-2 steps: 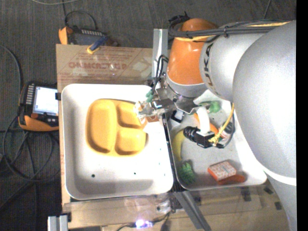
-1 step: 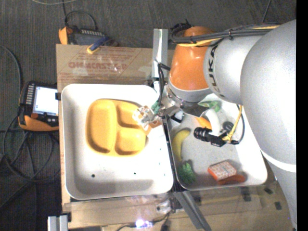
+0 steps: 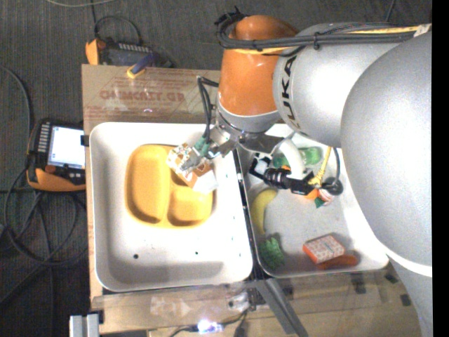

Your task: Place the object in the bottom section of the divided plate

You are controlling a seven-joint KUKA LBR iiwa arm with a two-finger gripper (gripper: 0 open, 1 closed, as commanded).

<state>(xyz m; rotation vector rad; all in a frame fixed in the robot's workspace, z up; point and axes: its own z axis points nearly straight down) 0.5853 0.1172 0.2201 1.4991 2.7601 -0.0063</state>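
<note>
One small piece (image 3: 188,161), orange-brown and white, spotted right at the tip of the tool (image 3: 195,166). Found it over the upper right part of the yellow plate (image 3: 144,181), near the rim and just above the smaller lower section (image 3: 189,208). Could not tell whether the tool stood apart, together or clamped on that piece: too cluttered and blurred at the tip. Could not tell either whether the piece touched the plate or hung over it.

Saw the plate lying flat in the left bin (image 3: 140,258), toward its upper middle, with a tall section along its left side. Traced the arm (image 3: 379,83) in from the right, crossing over the right bin (image 3: 302,223), its orange band (image 3: 256,55) just above the tool.

Counted several things in the right bin: a yellow banana (image 3: 262,210) against the left wall, a green leafy lump (image 3: 272,251) below it, a red-orange box (image 3: 324,250) near the bottom edge, and a green and white bit (image 3: 289,156) near the top, partly hidden by the arm.

Noted a brown printed board (image 3: 140,93) behind the left bin, and an orange handset with a lit screen (image 3: 59,153) on the dark floor to the left.
</note>
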